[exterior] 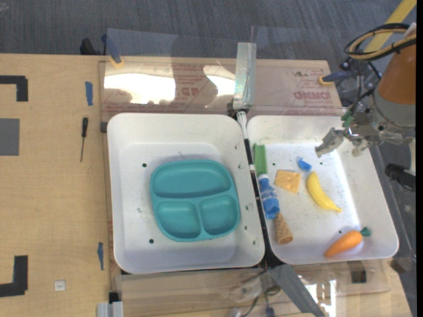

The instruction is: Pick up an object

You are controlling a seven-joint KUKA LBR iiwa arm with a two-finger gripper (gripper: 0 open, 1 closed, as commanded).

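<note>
The right bin (380, 210) holds several small items: a yellow banana (322, 191), an orange carrot (345, 242), a tan square piece (287, 181), a small blue piece (304, 165), a green stick (260, 158), a blue bottle (268, 199) and a brown cone (283, 228). My gripper (342, 148) hangs over the far right part of this bin, up and to the right of the small blue piece and the banana. Its fingers are spread open with nothing between them.
The left bin (125, 177) holds a teal divided plate (195, 199). A clear upright divider (244, 71) stands behind the seam between the bins. Yellow and black cables (370, 41) hang by the arm at the right.
</note>
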